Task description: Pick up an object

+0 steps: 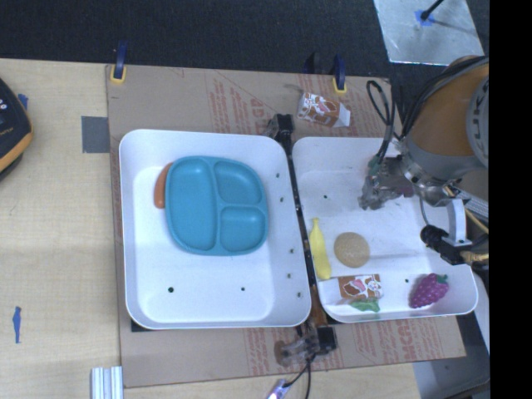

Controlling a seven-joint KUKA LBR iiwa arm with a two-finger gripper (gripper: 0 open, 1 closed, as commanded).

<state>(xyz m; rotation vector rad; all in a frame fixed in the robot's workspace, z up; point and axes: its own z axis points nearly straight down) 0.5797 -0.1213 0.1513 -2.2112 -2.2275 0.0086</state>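
My gripper (376, 194) hangs over the upper middle of the right bin (332, 160), on the grey arm that comes in from the right. Below it in that bin lie a yellow banana-like piece (319, 248), a round tan cookie (352, 249), a small printed packet (360, 288) with a green bit at its edge, and a purple bunch of grapes (429, 290). The gripper is above and to the right of the cookie, apart from all of them. Nothing shows between its fingers.
The left bin (141, 223) holds a blue divided plate (218, 204) with an orange item (159, 188) peeking out at its left. A small printed packet (322, 109) lies on the cardboard behind the bins. A dark device (10, 123) sits at the far left.
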